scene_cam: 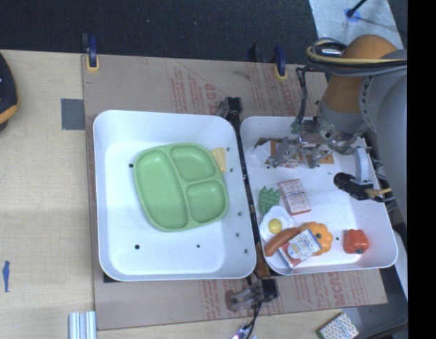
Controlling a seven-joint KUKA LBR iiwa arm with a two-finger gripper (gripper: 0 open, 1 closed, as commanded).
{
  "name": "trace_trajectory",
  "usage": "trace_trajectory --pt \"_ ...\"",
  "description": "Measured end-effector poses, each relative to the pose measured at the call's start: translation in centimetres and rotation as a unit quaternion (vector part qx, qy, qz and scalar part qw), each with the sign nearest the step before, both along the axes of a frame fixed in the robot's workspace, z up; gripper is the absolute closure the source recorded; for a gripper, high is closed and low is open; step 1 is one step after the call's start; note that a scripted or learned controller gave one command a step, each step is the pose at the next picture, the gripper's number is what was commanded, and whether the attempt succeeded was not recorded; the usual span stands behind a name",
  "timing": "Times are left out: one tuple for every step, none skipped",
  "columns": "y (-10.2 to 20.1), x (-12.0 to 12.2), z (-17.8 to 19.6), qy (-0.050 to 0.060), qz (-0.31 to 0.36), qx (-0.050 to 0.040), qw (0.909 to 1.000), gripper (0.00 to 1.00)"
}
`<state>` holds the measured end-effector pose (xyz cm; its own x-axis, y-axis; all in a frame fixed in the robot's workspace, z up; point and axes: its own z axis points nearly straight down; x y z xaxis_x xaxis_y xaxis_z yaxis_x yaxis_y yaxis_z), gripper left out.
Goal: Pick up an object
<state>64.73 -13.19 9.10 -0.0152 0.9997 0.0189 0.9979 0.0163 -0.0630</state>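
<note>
Nearest you, lower R of frame, the right bin (329,214) holds a red pepper-like toy (356,241), an orange toy (321,236) w/ a packet (302,246) over it, a sausage (278,242) and a fried egg (274,224), all packed close. Just above: pink box (295,196), green bit (268,198) by the L wall. The left bin (119,246) holds a green divided plate (179,186), yellow piece (218,159) at its upper R rim. Farthest up the right bin, the gripper (299,152) sits low over a brown flat piece (281,147) near the top wall. You can't tell if it's spread, closed or pinching anything.
</note>
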Motion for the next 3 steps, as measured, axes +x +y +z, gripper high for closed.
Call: trace_trajectory --pt "2.8 -0.1 0.1 -0.006 -0.005 -0.0108 0.9999 0.0" --pt "2.8 -0.1 1.1 -0.005 -0.003 -0.0103 0.9999 1.0" --pt "7.1 -5.9 10.2 -0.027 -0.004 -0.0088 0.9996 1.0"
